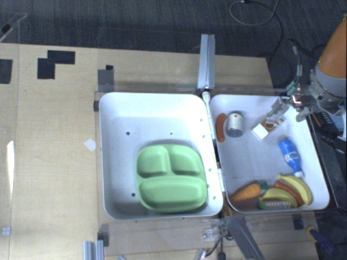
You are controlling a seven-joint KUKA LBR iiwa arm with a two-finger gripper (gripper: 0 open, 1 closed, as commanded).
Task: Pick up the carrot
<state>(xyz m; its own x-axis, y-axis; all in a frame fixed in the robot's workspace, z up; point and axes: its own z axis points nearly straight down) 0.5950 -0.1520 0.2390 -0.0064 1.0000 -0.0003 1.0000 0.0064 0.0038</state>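
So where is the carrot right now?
The carrot lies in the right-hand bin, near its front left corner, just left of the bananas and far from the end effector at the bin's back right.

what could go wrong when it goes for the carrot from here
The carrot lies in the right bin's near corner, close to the rim, so the descending jaws could strike the bin's rim. It also touches a pile of toy food including bananas, so a grasp may catch or push those instead. The gripper is at the bin's far side, and its path crosses a blue bottle.
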